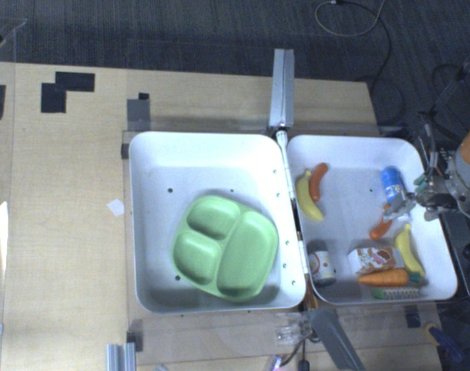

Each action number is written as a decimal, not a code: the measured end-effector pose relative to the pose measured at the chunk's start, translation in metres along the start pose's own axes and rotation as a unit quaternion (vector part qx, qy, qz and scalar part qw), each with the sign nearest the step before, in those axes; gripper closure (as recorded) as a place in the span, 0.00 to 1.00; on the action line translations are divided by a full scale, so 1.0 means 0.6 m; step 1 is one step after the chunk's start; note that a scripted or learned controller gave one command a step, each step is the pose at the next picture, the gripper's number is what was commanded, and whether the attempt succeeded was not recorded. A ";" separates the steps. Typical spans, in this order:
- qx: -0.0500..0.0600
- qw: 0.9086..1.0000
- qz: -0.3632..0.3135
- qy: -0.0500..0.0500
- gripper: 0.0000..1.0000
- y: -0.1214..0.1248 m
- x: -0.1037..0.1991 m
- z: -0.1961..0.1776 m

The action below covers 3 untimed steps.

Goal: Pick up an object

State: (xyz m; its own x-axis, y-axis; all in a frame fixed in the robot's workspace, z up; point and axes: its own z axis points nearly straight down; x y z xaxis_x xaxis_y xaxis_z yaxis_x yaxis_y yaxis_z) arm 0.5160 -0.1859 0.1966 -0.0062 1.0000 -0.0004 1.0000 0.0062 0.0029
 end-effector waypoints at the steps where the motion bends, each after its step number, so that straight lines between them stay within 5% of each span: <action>1: -0.001 0.999 -0.036 0.000 0.00 -0.021 -0.008 0.165; 2: -0.004 0.999 -0.036 -0.001 1.00 -0.017 -0.008 0.147; 3: -0.006 0.999 -0.047 -0.002 1.00 -0.040 -0.033 0.177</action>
State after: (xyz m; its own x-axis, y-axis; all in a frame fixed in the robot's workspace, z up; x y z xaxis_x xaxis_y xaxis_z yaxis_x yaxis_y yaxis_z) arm 0.4926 -0.2059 0.0902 -0.1006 0.9949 -0.0050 0.9948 0.1007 0.0156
